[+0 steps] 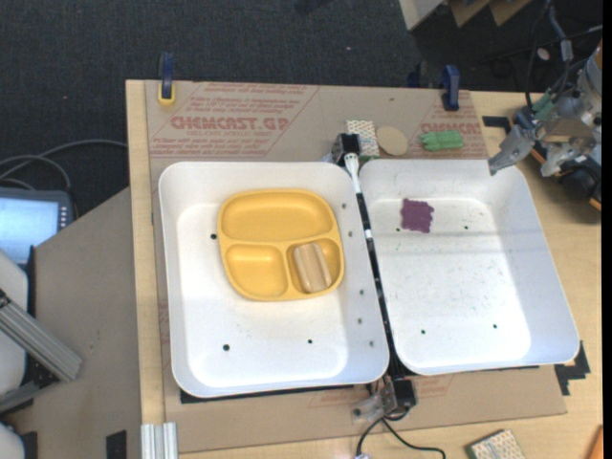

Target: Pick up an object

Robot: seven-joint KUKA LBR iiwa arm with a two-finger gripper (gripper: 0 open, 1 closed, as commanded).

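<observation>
My gripper (505,156) sits at about two o'clock in the view, just past the upper right corner of the right bin (535,256), over the bench rather than over the bin floor. I can make out a grey pointed tip reaching toward the bin's corner, but the tooling behind it is a blur of cable and metal, so I cannot tell whether I am parted or closed. Nothing shows between my tips.

Inside the right bin lies a small purple piece (416,215), at roughly eleven o'clock on that bin's floor, near the upper wall and well apart from me. It looks flat and roughly square with ragged edges, slightly taller than wide, so its long axis runs about twelve to six; it points no clear way.

The left bin (191,333) holds a yellow divided tray (277,218), set toward twelve o'clock of that bin. Its large compartment lies at the top, two smaller ones below. In the lower right compartment rests a tan block (310,267), long axis running near twelve to six, tilted a little toward eleven.

On the brown board (239,122) above the bins sit a round tan disc (391,141) and, at its three o'clock, a green piece (441,142) lying long axis nine to three.
</observation>
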